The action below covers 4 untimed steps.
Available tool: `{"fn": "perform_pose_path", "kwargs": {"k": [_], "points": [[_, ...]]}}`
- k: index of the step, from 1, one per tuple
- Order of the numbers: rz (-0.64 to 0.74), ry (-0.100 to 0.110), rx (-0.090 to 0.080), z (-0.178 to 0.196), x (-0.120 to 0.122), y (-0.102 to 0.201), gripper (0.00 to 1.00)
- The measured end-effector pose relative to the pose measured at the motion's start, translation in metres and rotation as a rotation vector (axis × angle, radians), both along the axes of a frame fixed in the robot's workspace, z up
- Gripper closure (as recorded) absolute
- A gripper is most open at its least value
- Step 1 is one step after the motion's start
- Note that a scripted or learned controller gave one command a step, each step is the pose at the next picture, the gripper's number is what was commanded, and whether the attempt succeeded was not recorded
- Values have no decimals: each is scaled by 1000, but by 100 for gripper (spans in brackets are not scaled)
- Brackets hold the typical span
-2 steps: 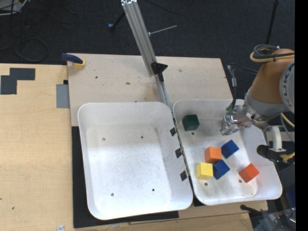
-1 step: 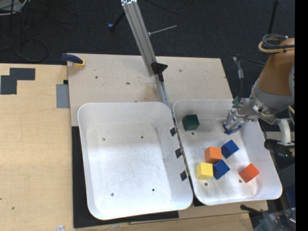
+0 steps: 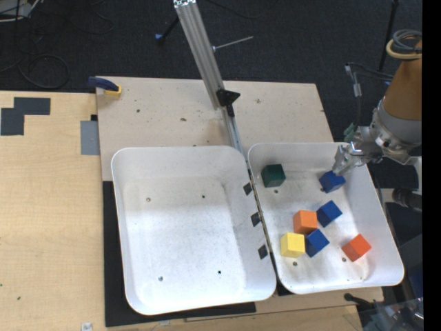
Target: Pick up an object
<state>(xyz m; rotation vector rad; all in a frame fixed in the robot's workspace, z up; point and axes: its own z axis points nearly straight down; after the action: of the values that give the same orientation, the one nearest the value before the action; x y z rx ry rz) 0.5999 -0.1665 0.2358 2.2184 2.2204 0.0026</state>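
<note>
Gripper (image 3: 342, 163) poised at blue block (image 3: 332, 181), right bin (image 3: 386, 254), upper right corner.
Finger state impossible to tell; block appeared just under the tips; looked small, rigid, light, likely slick-faced; best pinched across flat opposite sides; smooth white bin floor, other blocks well apart; wooden bench (image 3: 48, 185) beneath, dark floor behind.

I saw my arm (image 3: 402, 98) reaching in from the right, orange band up top. Gripper (image 3: 342, 163) pointed down-left, low.
</note>
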Motion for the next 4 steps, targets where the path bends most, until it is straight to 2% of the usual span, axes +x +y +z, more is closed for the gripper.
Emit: {"fn": "perform_pose_path", "kwargs": {"k": [1,2,4], "points": [[4,3,3,9,8,54,100],[3,6,3,5,11,96,100],[3,9,3,-14,7,202,100]]}}
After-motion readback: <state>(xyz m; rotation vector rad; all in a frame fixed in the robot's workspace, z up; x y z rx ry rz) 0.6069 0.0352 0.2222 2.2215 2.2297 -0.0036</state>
